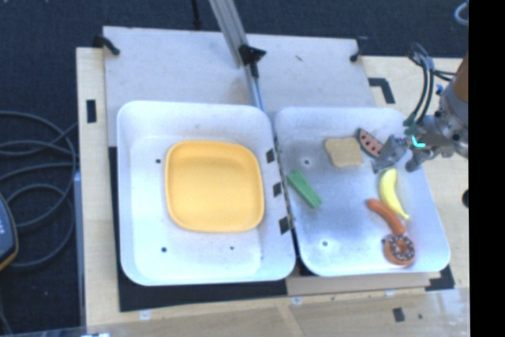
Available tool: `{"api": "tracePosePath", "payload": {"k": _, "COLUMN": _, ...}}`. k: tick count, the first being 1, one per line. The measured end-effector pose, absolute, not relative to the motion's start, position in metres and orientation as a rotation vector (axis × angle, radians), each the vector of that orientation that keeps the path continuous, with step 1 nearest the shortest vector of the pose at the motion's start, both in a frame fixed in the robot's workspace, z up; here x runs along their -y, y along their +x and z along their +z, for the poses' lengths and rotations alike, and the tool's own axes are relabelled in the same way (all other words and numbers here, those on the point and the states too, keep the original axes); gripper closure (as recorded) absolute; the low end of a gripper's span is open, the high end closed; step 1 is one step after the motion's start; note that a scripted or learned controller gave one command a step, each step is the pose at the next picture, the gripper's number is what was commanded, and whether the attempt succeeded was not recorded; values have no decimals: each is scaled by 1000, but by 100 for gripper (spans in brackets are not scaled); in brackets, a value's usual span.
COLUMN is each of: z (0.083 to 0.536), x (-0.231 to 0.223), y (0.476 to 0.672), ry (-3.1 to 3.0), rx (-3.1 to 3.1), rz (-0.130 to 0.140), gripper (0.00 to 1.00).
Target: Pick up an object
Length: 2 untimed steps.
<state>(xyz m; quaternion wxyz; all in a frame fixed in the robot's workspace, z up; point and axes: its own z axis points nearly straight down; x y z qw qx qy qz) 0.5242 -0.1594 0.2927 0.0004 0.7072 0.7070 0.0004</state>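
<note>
**Bench inventory: two bins, seven loose items, one claw**

- Claw (400, 156): over the upper right part of the right bin (347, 260). Two dark fingers (384, 152) spread apart, pointing down and left; nothing between them.
- Banana (391, 192): yellow, just below the claw, lying lengthwise on the bin floor, apart from the fingertips.
- Watermelon slice (367, 142): red with dark seeds, just left of the claw and slightly above it; contact with the left finger cannot be judged.
- Bread slice (344, 152): tan, left of the claw, beside the watermelon slice.
- Sausage (387, 215): orange-red, below the claw, next to the banana's lower end.
- Doughnut (399, 249): brown with sprinkles, well below the claw, near the bin's lower right corner.
- Green block (304, 189): far left of the claw and lower, near the divide between bins.
- Yellow plate (214, 185): square, well to the claw's left, in the left bin (142, 170).
</note>
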Motion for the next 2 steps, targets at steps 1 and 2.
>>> {"api": "tracePosePath", "payload": {"k": 1, "z": 293, "x": 159, "y": 524, "ry": 2221, "rx": -2221, "rz": 1, "gripper": 0}}
{"api": "tracePosePath", "payload": {"k": 2, "z": 249, "x": 163, "y": 519, "ry": 2224, "rx": -2222, "rz": -3, "gripper": 0}}
